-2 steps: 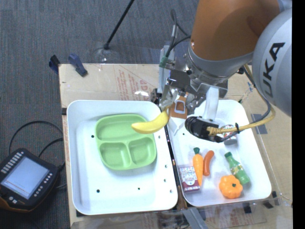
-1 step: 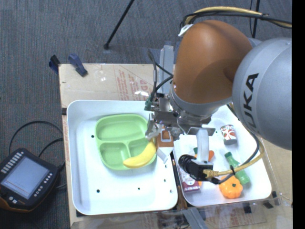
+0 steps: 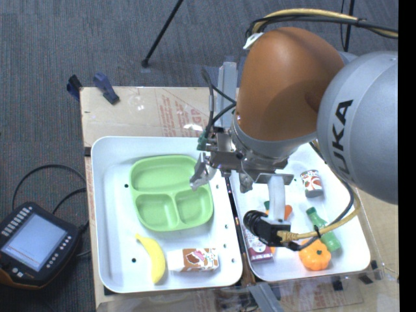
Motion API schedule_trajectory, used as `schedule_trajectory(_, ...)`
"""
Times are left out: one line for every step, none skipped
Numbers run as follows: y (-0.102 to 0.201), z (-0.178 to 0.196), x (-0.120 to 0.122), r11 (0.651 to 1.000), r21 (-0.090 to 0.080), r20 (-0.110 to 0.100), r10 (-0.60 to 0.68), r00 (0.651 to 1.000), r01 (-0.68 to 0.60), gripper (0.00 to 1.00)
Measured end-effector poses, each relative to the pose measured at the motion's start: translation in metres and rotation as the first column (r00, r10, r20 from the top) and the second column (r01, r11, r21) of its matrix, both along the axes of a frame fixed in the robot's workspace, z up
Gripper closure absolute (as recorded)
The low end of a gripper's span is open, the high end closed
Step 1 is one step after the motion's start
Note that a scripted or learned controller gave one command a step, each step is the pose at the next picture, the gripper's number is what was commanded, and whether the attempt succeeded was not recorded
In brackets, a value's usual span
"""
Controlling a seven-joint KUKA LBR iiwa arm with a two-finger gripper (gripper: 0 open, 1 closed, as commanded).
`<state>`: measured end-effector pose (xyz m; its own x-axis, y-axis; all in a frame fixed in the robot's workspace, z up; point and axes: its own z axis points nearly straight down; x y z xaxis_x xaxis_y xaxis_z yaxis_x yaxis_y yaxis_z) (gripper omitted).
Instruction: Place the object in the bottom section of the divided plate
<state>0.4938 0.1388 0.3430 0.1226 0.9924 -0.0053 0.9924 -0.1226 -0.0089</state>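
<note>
Gripper (image 3: pixel 200 176) state: I cannot tell, nor confirm any object held. It hovers at the green divided plate (image 3: pixel 171 192) rim, 3 o'clock side. I would confirm grasp, then centre over the bottom section.
</note>
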Motion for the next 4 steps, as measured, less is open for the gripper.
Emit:
schedule_trajectory(-0.001, 0.006, 0.001, 1.0, -0.004, -0.008, 0.0, 1.0, 0.0, 1.0)
schedule_trajectory(0.021, 0.003, -0.017, 0.991, -0.002, 0.001, -0.134, 0.991, 0.134, 1.0)
schedule_trajectory(0.051, -0.072, -0.015, 0.897, -0.004, 0.002, -0.441, 0.897, 0.441, 1.0)
schedule_trajectory(0.059, -0.195, -0.02, 0.897, -0.005, 0.0, -0.442, 0.897, 0.442, 1.0)
